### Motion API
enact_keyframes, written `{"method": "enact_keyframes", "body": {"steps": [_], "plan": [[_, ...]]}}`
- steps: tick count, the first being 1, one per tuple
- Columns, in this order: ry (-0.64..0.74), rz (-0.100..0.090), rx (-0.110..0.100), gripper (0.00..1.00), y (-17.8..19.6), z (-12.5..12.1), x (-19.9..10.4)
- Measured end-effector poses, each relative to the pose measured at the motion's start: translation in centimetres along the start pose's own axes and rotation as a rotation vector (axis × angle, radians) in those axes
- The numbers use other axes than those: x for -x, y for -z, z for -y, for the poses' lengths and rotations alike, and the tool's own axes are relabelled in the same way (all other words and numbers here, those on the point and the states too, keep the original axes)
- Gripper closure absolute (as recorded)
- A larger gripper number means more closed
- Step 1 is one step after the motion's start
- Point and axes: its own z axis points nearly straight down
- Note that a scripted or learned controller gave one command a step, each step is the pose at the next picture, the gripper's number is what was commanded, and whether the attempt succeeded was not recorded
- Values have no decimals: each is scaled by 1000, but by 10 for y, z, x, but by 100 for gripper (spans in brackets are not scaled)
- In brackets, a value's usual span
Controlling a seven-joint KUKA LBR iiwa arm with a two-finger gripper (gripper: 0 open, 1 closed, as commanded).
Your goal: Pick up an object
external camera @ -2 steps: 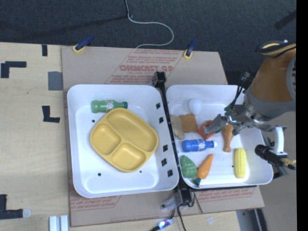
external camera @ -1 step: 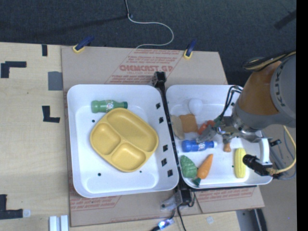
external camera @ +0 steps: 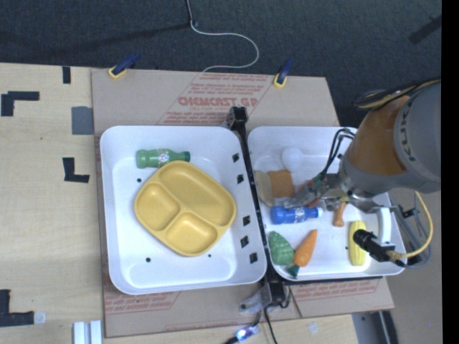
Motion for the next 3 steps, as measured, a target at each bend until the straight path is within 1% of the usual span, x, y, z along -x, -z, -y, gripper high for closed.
{"method": "enact_keyframes", "body": {"steps": [1, 2, 3], "plan": [[-1, -5, -5, 100, 7, 0, -1], [0, -3, -24, 100, 48, -2, -6], [1, -2, -22, 100, 107, -7, -11]]}}
